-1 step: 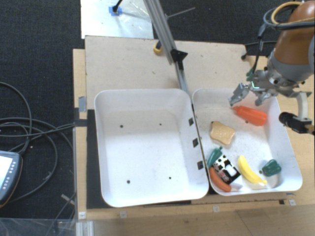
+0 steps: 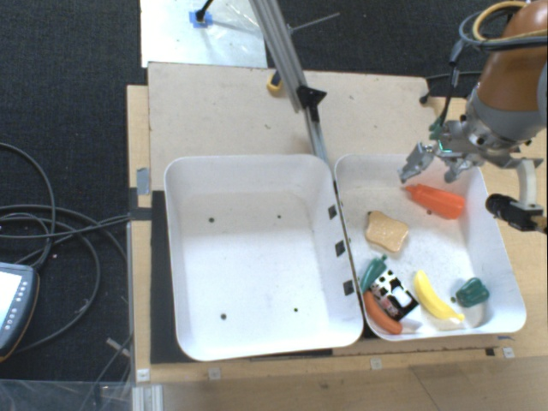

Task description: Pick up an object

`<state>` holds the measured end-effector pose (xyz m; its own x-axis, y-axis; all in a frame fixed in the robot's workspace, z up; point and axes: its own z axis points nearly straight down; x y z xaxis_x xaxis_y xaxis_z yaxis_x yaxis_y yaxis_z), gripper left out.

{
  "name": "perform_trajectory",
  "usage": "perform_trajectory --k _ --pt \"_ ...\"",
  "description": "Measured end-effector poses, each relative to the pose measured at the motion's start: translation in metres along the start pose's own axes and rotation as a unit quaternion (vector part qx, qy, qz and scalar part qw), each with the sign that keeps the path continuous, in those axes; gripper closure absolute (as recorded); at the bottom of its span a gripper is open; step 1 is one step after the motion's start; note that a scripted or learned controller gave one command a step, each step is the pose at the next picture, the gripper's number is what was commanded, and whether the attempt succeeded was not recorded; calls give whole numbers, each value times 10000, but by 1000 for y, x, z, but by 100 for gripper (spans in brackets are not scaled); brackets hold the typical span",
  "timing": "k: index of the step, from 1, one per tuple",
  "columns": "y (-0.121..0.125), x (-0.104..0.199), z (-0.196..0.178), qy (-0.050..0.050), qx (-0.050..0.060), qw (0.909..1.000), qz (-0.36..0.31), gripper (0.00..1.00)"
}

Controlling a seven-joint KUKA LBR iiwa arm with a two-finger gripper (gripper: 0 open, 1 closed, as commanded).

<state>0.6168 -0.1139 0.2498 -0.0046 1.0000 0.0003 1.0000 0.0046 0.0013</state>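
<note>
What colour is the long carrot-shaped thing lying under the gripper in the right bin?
Orange: the carrot-shaped toy in the camera view, just below the gripper.

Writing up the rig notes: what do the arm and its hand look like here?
The arm is grey with a broad orange band above the wrist. Black and yellow cables loop over its top. The hand is grey metal with a small teal-green spot at its base. A black part sticks out beside the wrist.

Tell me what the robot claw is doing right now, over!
Gripper open, hanging over the right bin's far end. Orange carrot just below it, not gripped. Nothing blocking the carrot; bread slice lies apart.
</note>
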Motion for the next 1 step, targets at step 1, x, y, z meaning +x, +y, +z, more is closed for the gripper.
perform_trajectory --k 1 --pt "-9 3 47 2 23 10000 17 0"
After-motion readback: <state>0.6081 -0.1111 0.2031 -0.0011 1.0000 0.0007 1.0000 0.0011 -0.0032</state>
